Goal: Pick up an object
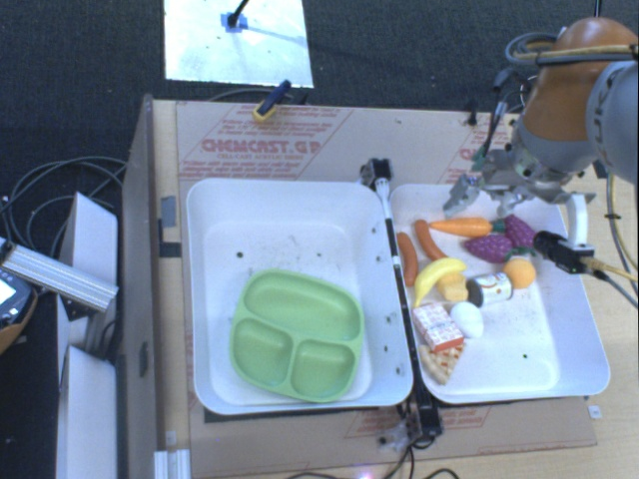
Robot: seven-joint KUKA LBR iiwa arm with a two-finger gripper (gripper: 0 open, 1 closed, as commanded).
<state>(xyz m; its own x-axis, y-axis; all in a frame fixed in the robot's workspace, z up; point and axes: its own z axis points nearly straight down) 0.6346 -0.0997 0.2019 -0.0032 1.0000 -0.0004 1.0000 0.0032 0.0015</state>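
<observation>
Just below the gripper (pixel 486 193), whose jaws' spread cannot be told, one carrot (pixel 461 228) lies in the right bin (pixel 574 362). Farther below it sit two sausages (pixel 407 257), one banana (pixel 436 275), one grape bunch (pixel 504 239), one orange (pixel 519 271), one egg (pixel 466 319) and one waffle (pixel 440 362). Well left, one green divided plate (pixel 298 334) rests in the left bin (pixel 215 267). Red "CHEMCAST GP" lettering (pixel 262 147) marks the board.

Small plastic toy foods (pixel 461 287) are crowding the right white bin's (pixel 559 367) far half, leaving its near-right floor lying open.
</observation>
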